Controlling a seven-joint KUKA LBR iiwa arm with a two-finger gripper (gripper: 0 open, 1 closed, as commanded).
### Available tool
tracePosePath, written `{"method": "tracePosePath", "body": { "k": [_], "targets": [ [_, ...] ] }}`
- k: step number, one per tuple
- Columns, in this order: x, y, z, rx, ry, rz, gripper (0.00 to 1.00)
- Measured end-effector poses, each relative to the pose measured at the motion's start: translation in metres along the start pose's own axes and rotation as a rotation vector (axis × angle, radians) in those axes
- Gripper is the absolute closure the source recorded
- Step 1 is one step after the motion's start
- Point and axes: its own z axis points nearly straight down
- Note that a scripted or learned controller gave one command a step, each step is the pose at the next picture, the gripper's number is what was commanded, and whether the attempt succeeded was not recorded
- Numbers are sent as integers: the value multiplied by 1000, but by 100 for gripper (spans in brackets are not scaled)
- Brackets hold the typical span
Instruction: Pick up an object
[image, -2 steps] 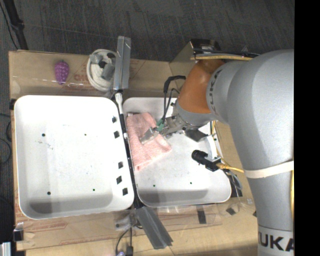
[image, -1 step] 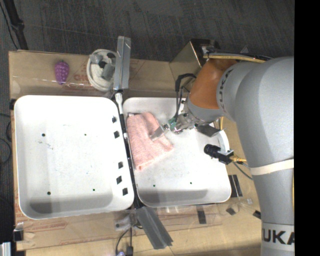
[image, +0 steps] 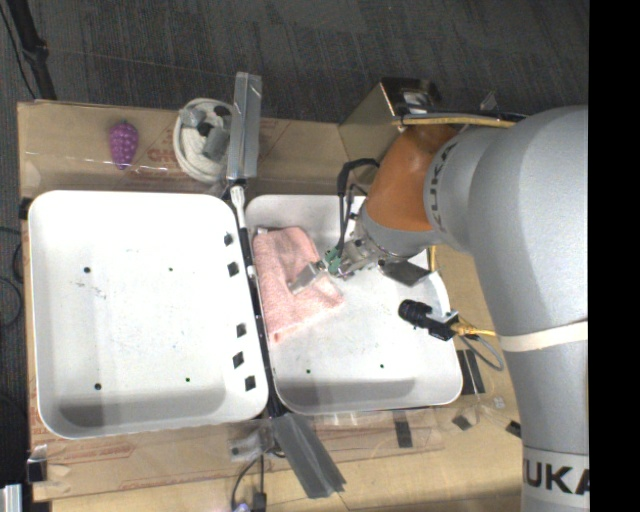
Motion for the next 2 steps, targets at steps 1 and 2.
{"method": "tracePosePath", "body": {
  "k": [1, 2],
  "targets": [
    [0, 0, 0, 0, 0, 0, 0],
    [39, -21, 0, 1, -1, -8, 0]
  ]
}}
